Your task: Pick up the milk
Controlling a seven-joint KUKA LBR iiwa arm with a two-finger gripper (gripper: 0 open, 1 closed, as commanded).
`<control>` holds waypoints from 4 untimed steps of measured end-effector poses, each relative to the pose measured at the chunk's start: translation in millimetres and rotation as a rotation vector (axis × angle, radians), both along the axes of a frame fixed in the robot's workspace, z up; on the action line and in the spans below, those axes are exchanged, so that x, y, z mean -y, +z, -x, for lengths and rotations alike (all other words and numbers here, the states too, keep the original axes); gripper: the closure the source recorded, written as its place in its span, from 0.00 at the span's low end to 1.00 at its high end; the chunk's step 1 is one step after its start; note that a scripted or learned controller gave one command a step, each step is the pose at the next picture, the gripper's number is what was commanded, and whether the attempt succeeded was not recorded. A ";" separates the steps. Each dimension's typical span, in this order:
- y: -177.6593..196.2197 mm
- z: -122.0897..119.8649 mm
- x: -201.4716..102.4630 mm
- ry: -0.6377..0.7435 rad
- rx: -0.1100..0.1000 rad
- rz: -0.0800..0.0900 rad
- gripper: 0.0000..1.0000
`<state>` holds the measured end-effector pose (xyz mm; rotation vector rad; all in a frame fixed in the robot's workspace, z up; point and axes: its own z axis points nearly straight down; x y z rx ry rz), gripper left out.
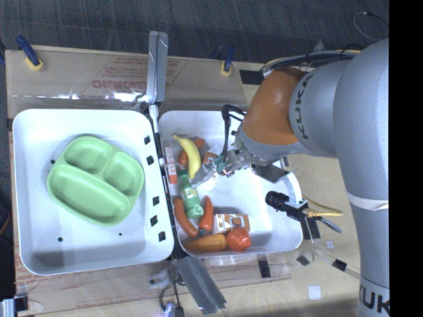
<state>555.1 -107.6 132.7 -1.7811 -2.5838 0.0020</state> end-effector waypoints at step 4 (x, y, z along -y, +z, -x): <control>61.5 -33.4 40.8 0.444 0.005 0.002 1.00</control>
